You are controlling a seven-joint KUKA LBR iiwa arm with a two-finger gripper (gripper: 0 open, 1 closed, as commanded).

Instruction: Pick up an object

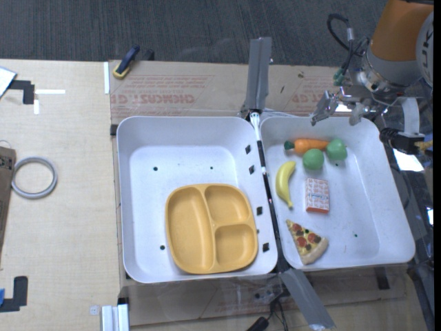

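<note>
Near edge of counter (55,254): left bin (138,143) holds a yellow divided tray (210,227), three compartments, nothing in them; it sits toward the bin's near side. Rest of that bin's floor is bare white.

Right bin (386,205), near corner by the divider: pizza slice (306,240), toy, tip pointing to the divider side. Just beyond it a small red-and-white carton (317,195), lying flat. Beside the carton, on the divider side, a banana (284,183), long axis running near-to-far, slight curve. Far part of the bin: carrot (308,145) lying crosswise, parallel to the bin's far wall; two green balls, one (313,158) just nearer than the carrot's right end, the other (336,149) just right of the carrot. These three are bunched, touching or nearly so; can't tell which.

Far right: claw (340,109) hangs over the right bin's far rim, fingers spread apart, nothing between them. Orange band of arm (403,23) above it.

Key relation: all candidates lie nearward and a bit left of the claw. Closest are carrot and the right green ball, just inside the far wall. Judgement: carrot looks the easiest target, but the finger line must cross its long axis, and the balls crowd it. Carton and banana sit freer, farther off.

Off-bin, left side of counter: tape roll (31,176).
</note>
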